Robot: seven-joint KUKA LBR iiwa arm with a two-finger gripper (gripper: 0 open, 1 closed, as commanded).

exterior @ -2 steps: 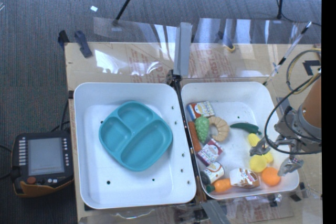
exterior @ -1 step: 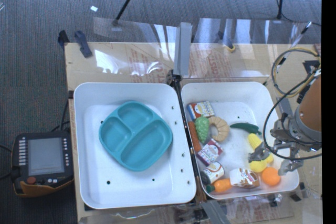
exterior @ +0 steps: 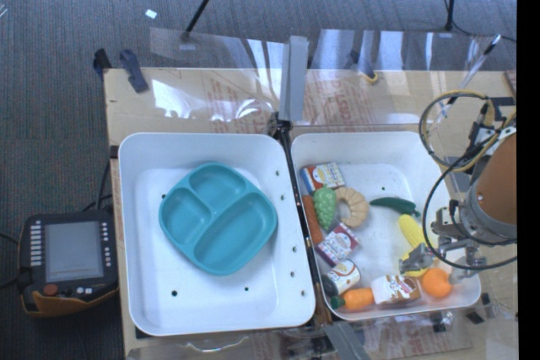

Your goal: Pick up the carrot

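Hovering over the right bin (exterior: 413, 143) near its right wall, my pincer (exterior: 419, 259) hung just above the corn (exterior: 410, 229); whether it was spread, I could not tell. The carrot (exterior: 313, 221) lay along that bin's left wall, beside cans and a green vegetable (exterior: 325, 207). Open floor remained mid-bin. The left bin (exterior: 135, 181) held a teal divided plate (exterior: 218, 217).

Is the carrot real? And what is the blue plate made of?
The carrot looks like toy plastic: even orange, smooth, with a neat green tip. The plate looks like moulded plastic too: one flat teal colour, rounded edges, three pressed-in compartments, a soft sheen. I can't be sure from a picture.
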